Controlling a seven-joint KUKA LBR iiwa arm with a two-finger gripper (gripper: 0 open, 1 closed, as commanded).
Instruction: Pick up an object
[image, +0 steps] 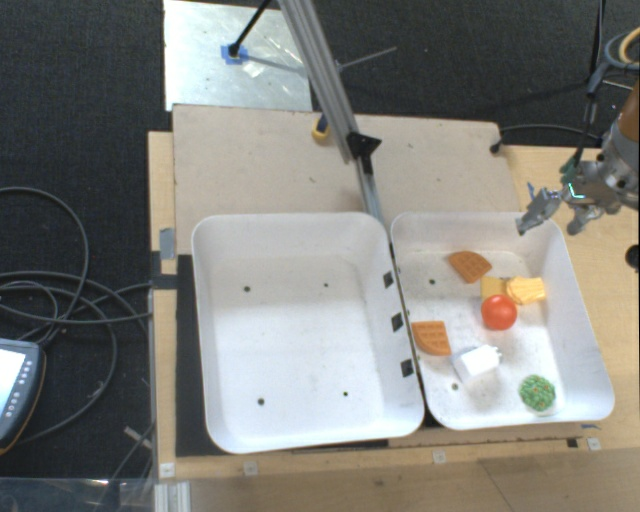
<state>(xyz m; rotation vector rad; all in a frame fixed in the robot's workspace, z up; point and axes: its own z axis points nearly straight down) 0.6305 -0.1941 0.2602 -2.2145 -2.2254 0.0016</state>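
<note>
Approach stage: your gripper (556, 212) hangs spread and empty above the right bin (580, 300). Next, lower onto the tomato (499, 313).

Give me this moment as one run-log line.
gripper: open, holding nothing, above right bin's far right corner | right bin: red ball, yellow block, green ball, unpicked
</note>
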